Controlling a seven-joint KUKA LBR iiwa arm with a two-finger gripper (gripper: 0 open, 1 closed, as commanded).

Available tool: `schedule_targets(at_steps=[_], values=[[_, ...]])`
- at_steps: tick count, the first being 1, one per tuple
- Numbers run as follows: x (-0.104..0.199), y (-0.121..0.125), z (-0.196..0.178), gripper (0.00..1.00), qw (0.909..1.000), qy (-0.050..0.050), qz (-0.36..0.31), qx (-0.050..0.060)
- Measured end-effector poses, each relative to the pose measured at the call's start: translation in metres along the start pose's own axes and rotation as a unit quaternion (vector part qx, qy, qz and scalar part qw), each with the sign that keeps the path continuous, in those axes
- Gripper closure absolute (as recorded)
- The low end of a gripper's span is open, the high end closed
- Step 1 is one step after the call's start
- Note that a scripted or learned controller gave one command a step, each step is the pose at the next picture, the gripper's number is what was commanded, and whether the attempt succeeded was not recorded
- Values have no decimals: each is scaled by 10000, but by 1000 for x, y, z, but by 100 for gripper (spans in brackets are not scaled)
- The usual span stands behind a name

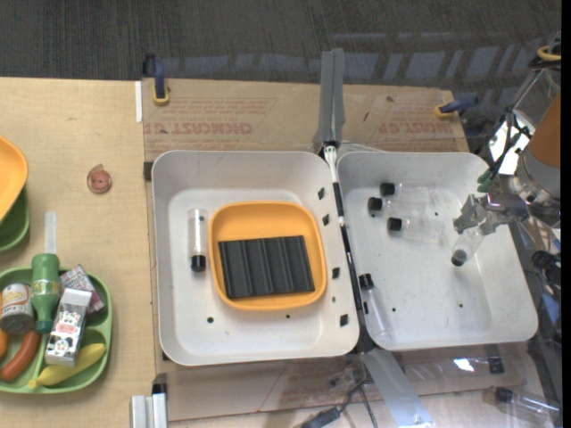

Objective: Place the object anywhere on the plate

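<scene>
An orange plate [266,224] lies in the left bin [175,266] with a black ribbed block [267,267] resting on it. Just left of the plate, a clear tube with a black cap [196,238] lies on the bin floor. My gripper [473,220] hangs over the right side of the right bin [500,319]. It is shut on a clear vial [463,243] that slants down and to the left, its dark cap at the lower end.
Several clear vials with black caps [393,210] lie in the back left of the right bin. On the wooden bench at the far left stand a green tray of toy food [89,357] and an orange dish [11,182].
</scene>
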State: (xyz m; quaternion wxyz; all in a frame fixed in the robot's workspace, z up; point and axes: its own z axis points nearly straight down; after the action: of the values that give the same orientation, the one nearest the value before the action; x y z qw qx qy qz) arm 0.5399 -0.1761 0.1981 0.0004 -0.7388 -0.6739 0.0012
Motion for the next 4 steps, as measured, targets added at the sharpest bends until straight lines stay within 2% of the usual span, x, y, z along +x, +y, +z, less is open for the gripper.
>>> schedule_targets(at_steps=[1,2,3,4], values=[[4,53,-3,100,9977,-4,-683,-1],[4,53,-3,0,9977,-4,-684,-2],[-42,26,-110,0,9986,-4,-523,-7],[-45,21,-129,0,9788,-9,-2050,-18]])
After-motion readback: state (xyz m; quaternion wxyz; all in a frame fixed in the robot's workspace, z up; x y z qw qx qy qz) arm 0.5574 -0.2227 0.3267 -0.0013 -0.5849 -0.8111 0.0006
